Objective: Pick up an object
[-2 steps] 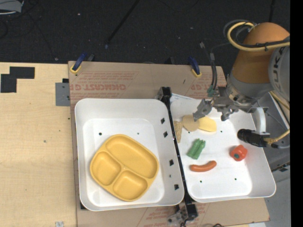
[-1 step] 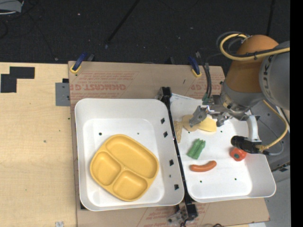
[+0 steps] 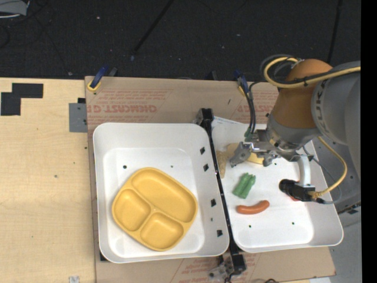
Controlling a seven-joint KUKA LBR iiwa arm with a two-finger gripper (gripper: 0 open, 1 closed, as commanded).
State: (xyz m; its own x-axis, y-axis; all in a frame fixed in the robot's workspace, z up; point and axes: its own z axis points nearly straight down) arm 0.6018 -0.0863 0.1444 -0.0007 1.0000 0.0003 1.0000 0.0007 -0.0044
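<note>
In the right bin (image 3: 294, 232) lie a green block (image 3: 244, 185) and, just in front of it, a red sausage-shaped piece (image 3: 253, 207). My gripper (image 3: 256, 158) hangs over the back of this bin, a little behind the green block. Its two fingers are spread, so it is open. A yellow object (image 3: 257, 155) peeks out between and under the fingers, mostly hidden by the gripper; nothing is gripped.
The left bin (image 3: 106, 146) holds a yellow divided tray (image 3: 154, 207) with three compartments. A black divider (image 3: 213, 175) runs between the bins. A black fitting with cables (image 3: 296, 189) hangs off the arm over the right bin's right side.
</note>
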